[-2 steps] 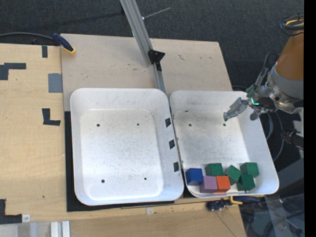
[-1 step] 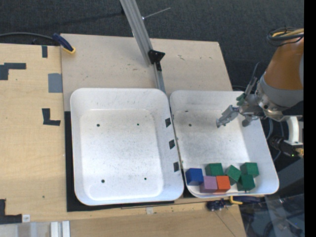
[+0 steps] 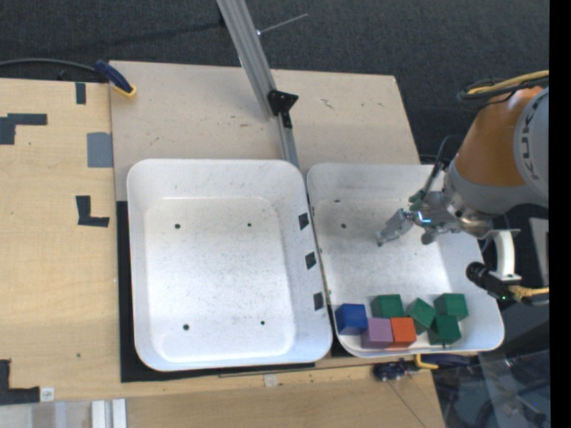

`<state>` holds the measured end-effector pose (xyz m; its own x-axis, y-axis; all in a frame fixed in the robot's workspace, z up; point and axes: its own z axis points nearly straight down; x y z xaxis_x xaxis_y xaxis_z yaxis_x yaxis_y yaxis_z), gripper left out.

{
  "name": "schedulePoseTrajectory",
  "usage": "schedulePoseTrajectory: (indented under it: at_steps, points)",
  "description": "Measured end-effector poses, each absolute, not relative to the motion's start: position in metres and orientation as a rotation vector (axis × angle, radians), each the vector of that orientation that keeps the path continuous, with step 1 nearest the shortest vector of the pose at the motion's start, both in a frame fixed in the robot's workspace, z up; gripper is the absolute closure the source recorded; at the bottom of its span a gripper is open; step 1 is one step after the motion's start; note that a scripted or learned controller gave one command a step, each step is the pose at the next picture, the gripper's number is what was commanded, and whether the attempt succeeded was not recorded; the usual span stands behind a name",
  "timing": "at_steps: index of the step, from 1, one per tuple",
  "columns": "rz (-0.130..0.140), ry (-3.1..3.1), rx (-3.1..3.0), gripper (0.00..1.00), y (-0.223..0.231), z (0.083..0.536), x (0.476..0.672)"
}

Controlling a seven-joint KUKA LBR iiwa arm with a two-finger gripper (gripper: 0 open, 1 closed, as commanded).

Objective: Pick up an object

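Small blocks lie clustered along the front edge of the right bin [image 3: 357, 194]: a blue cube [image 3: 351, 316], a purple cube [image 3: 380, 331], an orange cube [image 3: 403, 330] and several green blocks [image 3: 421, 311]. My gripper [image 3: 407, 236] hangs over the middle of that bin, well behind the blocks and apart from them. It is open, its fingers spread, with nothing between them. The arm's orange band [image 3: 500, 145] rises at the right.
The left bin [image 3: 214, 257] sits beside the right one, their rims meeting in the middle. A slanted metal pole [image 3: 254, 56] runs from the top down to the bins' junction. A blue and yellow tool [image 3: 116, 77] lies on the bench at the far left.
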<state>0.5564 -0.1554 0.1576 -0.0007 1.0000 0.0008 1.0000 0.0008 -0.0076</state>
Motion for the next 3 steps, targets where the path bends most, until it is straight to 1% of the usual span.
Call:
schedulePoseTrajectory:
  at_steps: [1, 2, 3]
  points:
    - [0.007, -2.217, -2.217, 0.0, -0.16, 0.107, 0.547]
    - [0.002, -2.222, -2.217, 1.0, -0.159, 0.12, 0.548]
    - [-0.002, -2.224, -2.223, 1.0, -0.165, 0.164, 0.548]
